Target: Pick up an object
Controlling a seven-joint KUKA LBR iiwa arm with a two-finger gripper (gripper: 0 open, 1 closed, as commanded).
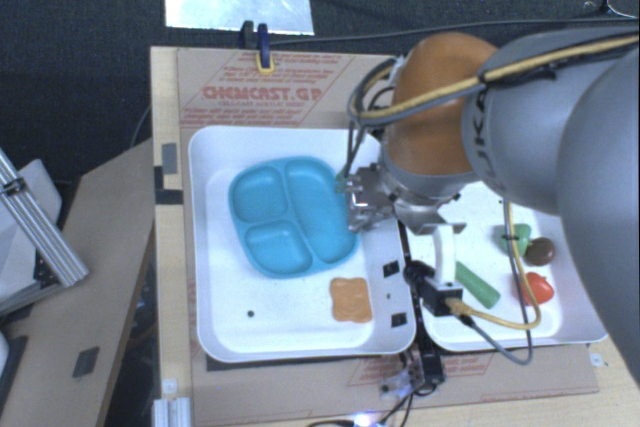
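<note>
The grey arm [560,115] comes in from the right and hangs over the middle of the worktop [270,80], its orange band [435,100] bulging above the wrist. Below that, the hand [362,205] sits low over the right side of the left bin [215,315], right at the edge of the blue divided plate [285,215]. From where I stand the wrist covers the tips, so I cannot tell whether the hand is spread or pressed together, nor whether anything is in it.

The blue plate lies flat in the middle of the left bin, tilted a little, three compartments facing up. Nearer to me, just beside its near right corner, a tan, toast-like piece [351,299] lies on the bin floor, apart from the hand.

In the right bin [575,320], partly under the arm, there is a green stick-shaped item [478,283], a red piece [537,288] near the right wall, a dark brown round thing [540,251] just beyond it, and a small green bit [516,239] to its left. A yellow cable [500,320] loops across that bin's near side.
</note>
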